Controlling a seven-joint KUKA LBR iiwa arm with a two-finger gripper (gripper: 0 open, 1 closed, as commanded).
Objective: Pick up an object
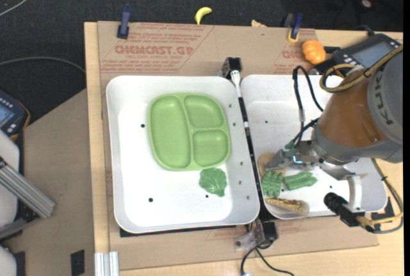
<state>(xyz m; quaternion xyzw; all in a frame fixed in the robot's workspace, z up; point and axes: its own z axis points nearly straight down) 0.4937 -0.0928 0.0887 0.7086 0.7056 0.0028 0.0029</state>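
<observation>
"CHEMCAST" lettering (154, 50) on brown board (166, 44)

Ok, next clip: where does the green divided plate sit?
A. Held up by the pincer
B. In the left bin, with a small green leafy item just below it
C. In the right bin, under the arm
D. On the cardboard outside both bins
B. The green divided plate lies flat in the left bin, and the small green leafy item sits by its lower right corner, while the arm works over the right bin.
</observation>
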